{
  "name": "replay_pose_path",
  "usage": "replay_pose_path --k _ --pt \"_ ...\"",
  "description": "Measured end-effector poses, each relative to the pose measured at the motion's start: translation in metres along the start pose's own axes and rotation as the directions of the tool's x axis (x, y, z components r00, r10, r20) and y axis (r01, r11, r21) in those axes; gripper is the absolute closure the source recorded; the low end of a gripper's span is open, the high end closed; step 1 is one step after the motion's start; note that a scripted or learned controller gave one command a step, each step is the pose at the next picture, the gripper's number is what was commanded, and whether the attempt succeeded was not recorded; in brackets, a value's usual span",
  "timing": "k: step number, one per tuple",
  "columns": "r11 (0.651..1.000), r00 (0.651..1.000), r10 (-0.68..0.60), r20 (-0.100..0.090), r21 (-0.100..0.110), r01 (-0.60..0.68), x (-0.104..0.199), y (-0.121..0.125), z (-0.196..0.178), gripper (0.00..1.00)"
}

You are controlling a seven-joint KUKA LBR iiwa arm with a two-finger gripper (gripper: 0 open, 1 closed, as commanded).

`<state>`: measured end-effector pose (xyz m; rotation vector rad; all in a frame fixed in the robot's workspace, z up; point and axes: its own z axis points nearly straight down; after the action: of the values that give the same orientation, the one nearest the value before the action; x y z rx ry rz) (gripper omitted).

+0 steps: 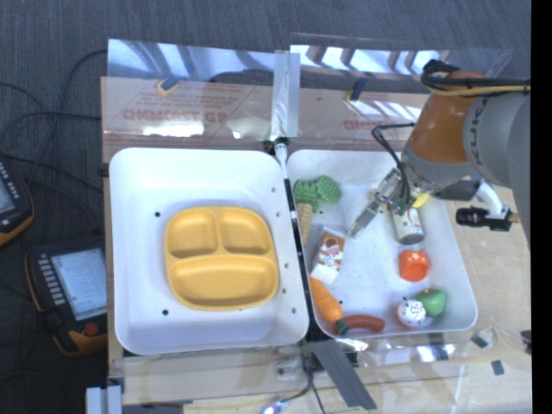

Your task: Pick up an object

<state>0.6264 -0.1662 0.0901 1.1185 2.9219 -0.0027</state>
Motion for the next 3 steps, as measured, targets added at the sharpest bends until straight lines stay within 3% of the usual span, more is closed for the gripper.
replay_pose_path --k 1,2,3 --pt "0.997 0.997 0.074 0.0 0.0 -0.074 -0.006 -0.065 0.0 0.0" --pt "0.997 0.997 0.072 0.006 -0.003 -0.072 -0.007 -0.063 -0.012 1.0" --pt "0.997 0.997 0.072 0.006 -0.002 -0.072 -0.007 -0.063 -0.011 0.0"
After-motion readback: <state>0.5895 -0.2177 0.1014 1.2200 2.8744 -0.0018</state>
